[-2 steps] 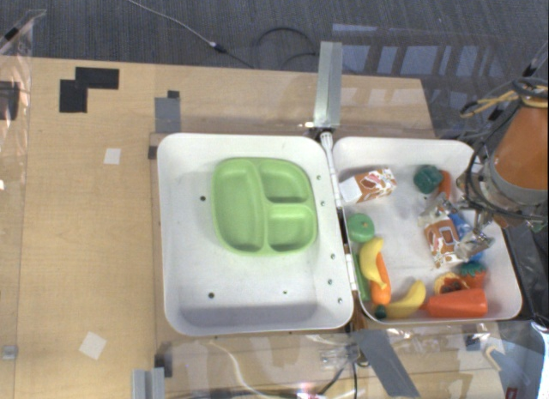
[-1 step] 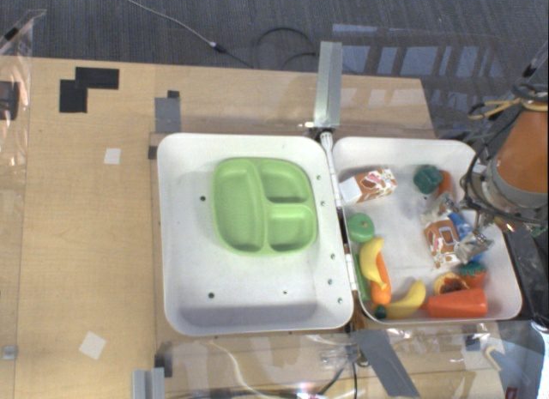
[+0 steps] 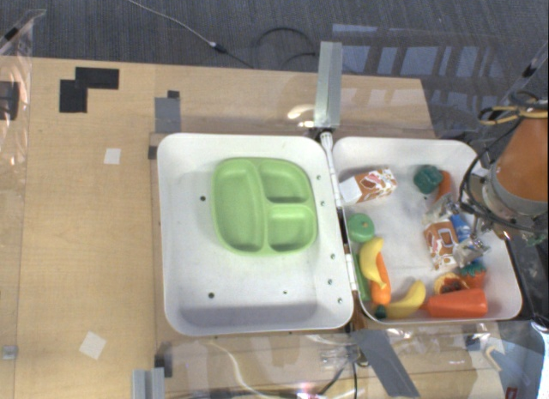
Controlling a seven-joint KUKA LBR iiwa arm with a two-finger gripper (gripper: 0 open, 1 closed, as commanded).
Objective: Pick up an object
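The right bin (image 3: 403,150) holds several toy foods. A red-and-white snack packet (image 3: 375,184) lies at its back left. A dark green vegetable (image 3: 427,179) sits at the back, and a light green round fruit (image 3: 360,227) is by the left wall. Two yellow bananas (image 3: 371,260) (image 3: 408,299) lie at the front left, beside an orange carrot (image 3: 455,305). A small orange-and-white box (image 3: 440,243) lies right of centre. My gripper (image 3: 467,236) hangs low at the bin's right side, just beside that box, under the orange-banded wrist (image 3: 523,159).
The left bin (image 3: 189,286) carries a light green divided plate (image 3: 262,204). A metal post (image 3: 328,84) stands behind the divider between the bins. Cables (image 3: 506,114) loop around the wrist at the right edge. Wooden bench (image 3: 77,234) stretches to the left.
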